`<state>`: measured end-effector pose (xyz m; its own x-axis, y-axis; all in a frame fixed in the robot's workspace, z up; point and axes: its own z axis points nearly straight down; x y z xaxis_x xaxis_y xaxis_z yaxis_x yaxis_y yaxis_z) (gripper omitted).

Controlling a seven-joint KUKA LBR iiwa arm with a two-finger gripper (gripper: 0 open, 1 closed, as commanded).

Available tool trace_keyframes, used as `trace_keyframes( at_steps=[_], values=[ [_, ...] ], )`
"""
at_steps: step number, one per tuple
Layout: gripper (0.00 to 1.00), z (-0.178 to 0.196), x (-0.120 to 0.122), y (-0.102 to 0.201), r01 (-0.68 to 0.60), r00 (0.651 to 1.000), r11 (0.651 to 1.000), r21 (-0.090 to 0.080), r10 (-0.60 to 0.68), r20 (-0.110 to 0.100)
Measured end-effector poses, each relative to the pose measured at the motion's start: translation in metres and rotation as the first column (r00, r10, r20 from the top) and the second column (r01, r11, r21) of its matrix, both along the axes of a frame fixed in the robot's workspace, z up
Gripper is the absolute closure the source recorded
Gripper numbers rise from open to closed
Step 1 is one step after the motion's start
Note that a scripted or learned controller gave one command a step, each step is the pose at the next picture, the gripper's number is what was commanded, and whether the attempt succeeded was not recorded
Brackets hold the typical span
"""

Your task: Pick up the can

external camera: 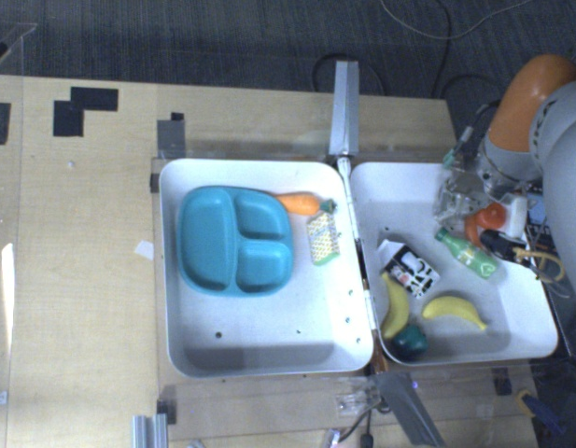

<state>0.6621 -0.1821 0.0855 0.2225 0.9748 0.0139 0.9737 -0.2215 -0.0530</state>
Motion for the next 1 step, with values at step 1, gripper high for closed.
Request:
trace_keyframes(
  at_steps=[1],
  values=[
    [0.00,0.0001,-0.0024,0.0146,0.023,1.000,0.999,-0.034,-0.023,0.016]
  ],
)
